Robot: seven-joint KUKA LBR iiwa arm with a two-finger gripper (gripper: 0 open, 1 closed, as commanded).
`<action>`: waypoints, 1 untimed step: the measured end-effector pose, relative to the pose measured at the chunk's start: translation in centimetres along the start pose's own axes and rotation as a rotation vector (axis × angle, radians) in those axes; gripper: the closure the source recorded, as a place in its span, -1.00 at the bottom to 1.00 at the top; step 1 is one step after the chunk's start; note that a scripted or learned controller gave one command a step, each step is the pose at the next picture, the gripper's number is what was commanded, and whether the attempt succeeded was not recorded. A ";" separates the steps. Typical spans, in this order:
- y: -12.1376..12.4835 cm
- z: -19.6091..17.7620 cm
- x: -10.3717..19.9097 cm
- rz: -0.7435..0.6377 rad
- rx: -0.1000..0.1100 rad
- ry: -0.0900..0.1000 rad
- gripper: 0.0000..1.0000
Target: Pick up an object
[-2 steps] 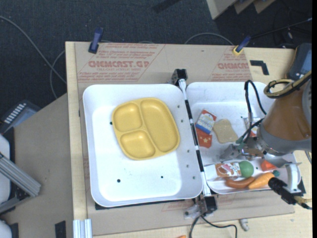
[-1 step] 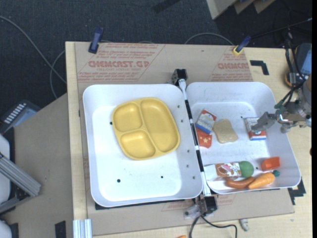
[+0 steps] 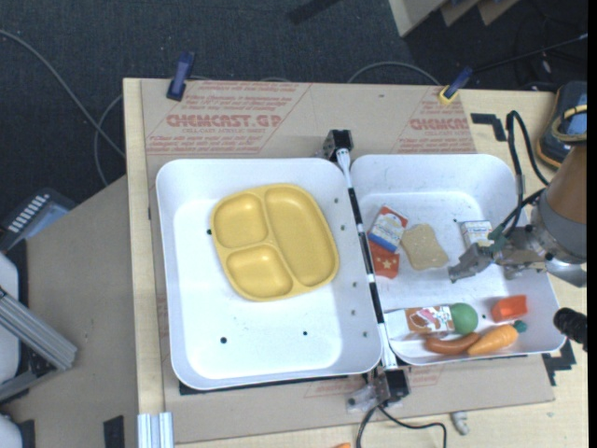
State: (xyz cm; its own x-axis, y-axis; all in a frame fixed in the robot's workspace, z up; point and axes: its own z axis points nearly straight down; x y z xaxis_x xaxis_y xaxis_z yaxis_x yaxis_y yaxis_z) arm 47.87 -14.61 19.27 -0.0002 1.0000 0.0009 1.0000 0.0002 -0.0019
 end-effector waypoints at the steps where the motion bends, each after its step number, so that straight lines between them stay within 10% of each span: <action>1: 0.7 5.8 4.4 -0.001 0.001 0.001 -1.00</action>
State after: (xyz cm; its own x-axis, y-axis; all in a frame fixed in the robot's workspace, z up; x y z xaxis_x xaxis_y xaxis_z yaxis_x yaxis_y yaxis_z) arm 48.54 -10.15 13.43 -0.0015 1.0000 0.0017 1.0000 0.0015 -0.0031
